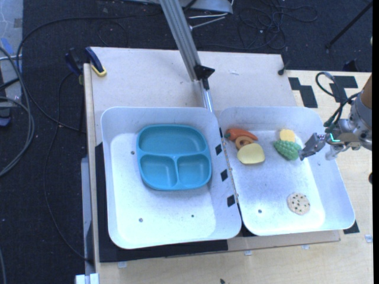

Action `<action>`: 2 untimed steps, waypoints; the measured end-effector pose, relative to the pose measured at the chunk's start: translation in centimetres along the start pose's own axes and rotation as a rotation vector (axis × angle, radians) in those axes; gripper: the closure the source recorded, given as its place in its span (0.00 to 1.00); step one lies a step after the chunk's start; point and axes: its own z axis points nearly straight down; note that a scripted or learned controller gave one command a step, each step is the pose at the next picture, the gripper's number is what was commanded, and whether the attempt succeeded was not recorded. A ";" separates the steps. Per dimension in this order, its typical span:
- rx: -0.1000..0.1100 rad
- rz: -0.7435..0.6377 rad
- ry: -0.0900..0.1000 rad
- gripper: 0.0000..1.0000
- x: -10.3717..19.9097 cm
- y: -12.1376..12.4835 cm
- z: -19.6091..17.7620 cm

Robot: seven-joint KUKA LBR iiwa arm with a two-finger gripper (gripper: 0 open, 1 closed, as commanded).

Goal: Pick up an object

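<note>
— Over in the right bin [331,182], which piece is it after, do you reckon?

— My guess is the corn [288,144], the yellow cob with the green husk end. It lies at the back of that bin, near the right wall, cob end toward the back and the green end toward us, slightly slanted.

— And the gripper [310,146]?

— Just to the right of the corn, a shade lower in my view, very near the green end but I don't see it touching. Nothing sits between its tips. Whether the fingers are spread or together I can't tell from where I'm standing; they're dark and small against the bin.

— So which way must it go?

— Leftward, a short hop, and I'd say it needs to straddle the corn across its narrow width, not along its length.

— What else is near?

— A pale yellow piece [251,154] lies left of the corn, with an orange carrot-like piece [240,136] just behind that. A cookie [298,203] sits alone toward the front of the same bin, well apart. The left bin [118,218] holds a blue divided tray [174,157], far from the arm's reach right now.

— Any risk?

— It might nudge the corn leftward toward the yellow piece.
</note>
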 end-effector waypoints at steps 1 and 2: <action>-0.003 0.000 -0.001 0.00 0.0 0.1 -0.1; 0.001 0.000 0.001 0.00 0.9 0.6 5.1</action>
